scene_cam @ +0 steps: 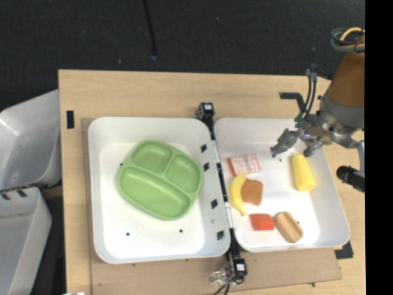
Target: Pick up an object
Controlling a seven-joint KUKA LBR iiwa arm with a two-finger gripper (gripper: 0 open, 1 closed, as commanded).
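The right bin (325,223) holds several small objects. A yellow oblong piece (303,172) lies near its right wall. A pink checked packet (244,163) sits near the left wall, with a yellow banana (236,195) and an orange-brown lump (252,191) just in front of it. A red block (262,222) and a tan cylinder (288,226) lie at the front. My gripper (297,146) hangs over the bin's back right part, just above and behind the yellow piece. Its fingers are spread open with nothing between them.
In the left bin (98,226) lies a green divided plate (161,178). A black-clipped divider (215,177) runs between the bins. The arm's grey wrist and orange band (347,85) stand over the bench's right edge. White containers (24,158) sit off the bench's left.
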